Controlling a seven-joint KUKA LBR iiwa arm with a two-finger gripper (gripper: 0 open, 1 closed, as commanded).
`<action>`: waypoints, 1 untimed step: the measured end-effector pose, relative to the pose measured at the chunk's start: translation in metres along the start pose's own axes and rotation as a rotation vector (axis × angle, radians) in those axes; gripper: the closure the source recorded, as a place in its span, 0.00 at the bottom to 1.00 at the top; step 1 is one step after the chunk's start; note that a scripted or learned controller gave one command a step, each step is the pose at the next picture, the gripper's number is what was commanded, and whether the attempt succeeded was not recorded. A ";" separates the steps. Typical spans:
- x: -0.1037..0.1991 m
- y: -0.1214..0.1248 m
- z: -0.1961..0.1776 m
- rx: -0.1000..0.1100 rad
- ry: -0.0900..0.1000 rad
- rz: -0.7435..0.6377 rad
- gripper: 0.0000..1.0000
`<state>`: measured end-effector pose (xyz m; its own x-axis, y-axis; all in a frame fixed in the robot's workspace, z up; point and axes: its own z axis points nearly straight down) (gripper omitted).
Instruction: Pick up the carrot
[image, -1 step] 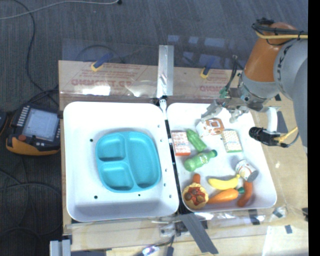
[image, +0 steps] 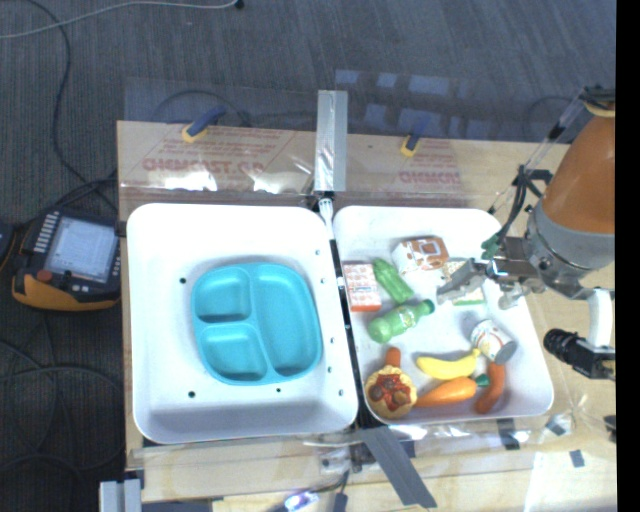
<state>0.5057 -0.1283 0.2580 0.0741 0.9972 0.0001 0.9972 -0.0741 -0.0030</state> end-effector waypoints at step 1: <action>-0.015 -0.021 0.136 0.001 0.001 -0.178 0.00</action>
<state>0.4828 -0.1417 0.1225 -0.1037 0.9946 0.0021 0.9946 0.1037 -0.0040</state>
